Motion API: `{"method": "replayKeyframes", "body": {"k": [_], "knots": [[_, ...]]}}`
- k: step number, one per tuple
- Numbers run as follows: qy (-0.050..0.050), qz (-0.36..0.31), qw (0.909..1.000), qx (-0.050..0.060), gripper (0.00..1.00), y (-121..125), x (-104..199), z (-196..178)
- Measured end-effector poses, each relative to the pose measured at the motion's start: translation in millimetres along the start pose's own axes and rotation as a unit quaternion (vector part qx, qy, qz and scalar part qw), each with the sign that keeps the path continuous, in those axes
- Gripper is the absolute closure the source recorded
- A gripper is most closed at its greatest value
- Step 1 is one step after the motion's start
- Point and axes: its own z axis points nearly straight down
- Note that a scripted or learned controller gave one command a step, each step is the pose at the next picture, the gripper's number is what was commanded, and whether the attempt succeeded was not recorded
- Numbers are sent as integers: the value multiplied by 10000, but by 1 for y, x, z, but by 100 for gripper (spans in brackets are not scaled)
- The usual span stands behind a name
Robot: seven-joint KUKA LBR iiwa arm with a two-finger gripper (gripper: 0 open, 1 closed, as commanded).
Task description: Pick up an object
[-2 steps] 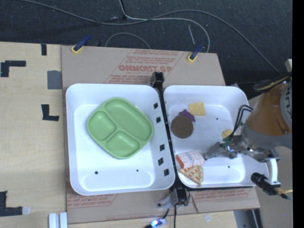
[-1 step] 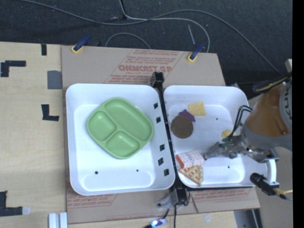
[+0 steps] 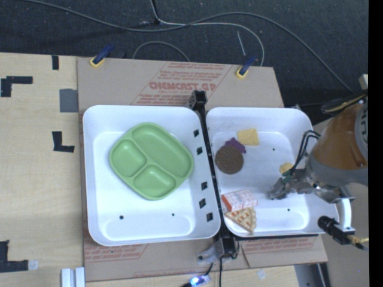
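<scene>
Brown cardboard sheet (image 3: 179, 82) under both white bins reads "CHEMCAST GP" in red, while the tool (image 3: 279, 189), grip state unclear, sits low in the right white bin (image 3: 263, 117).

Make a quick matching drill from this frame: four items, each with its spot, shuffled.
Items:
1. green plate
2. yellow block
3. brown disc
4. waffle slice

Spots:
A. right bin, front edge
B. left bin
C. right bin, back, near the top wall
D. right bin, beside the divider, mid-depth

Pairs: 1-B, 2-C, 3-D, 4-A
</scene>
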Motion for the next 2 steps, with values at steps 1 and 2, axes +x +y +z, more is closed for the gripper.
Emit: {"method": "replayKeyframes", "body": {"k": [1, 2], "knots": [[15, -4, 10000, -10, 100, -1, 0, -63], [13, -8, 10000, -12, 100, 0, 0, -114]]}}
